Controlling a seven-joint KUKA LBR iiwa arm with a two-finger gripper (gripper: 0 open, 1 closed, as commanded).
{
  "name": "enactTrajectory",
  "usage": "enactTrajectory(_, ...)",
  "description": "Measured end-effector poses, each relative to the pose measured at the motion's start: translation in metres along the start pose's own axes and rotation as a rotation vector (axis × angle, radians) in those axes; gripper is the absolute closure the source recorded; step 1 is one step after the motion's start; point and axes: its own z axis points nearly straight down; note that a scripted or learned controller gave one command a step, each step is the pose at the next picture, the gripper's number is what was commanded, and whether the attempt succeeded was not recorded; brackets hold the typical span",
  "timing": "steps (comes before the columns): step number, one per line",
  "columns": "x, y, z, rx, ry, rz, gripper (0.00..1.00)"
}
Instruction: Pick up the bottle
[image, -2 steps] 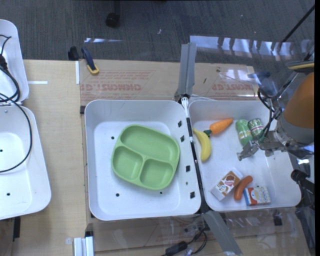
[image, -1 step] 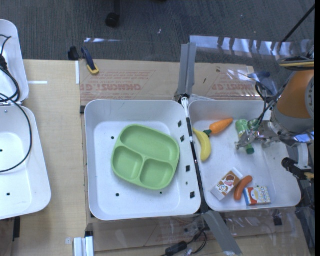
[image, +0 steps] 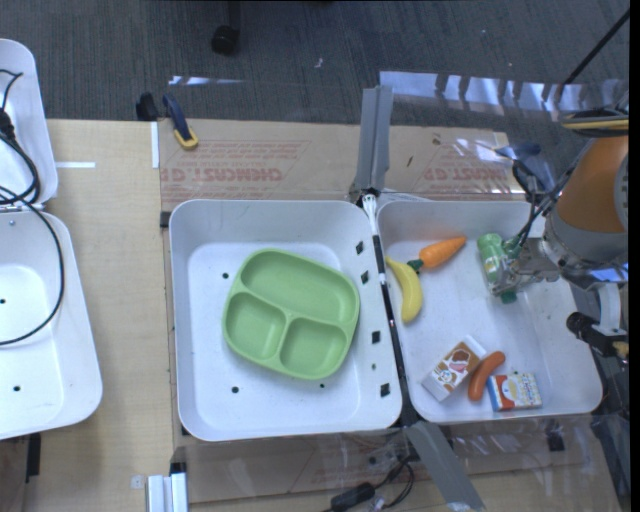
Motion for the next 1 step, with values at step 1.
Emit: enactTrajectory(1,0.0720,0.0250,-0.1517,-0.001,0.000,-0.335,1.00)
